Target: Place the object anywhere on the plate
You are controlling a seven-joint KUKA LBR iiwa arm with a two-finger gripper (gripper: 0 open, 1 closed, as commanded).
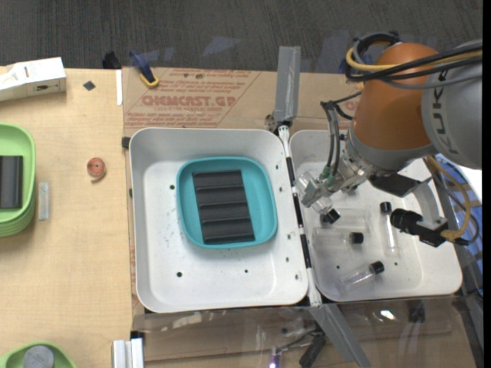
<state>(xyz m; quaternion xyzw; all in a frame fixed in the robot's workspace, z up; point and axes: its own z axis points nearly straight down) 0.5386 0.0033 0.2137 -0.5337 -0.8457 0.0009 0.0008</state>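
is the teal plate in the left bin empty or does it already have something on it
Not empty: the teal plate, flat in the left bin, carries a dark ribbed block covering most of its middle.

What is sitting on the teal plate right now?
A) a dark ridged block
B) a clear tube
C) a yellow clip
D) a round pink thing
A: the dark ridged block lies in the middle of the teal plate, inside the left white bin.
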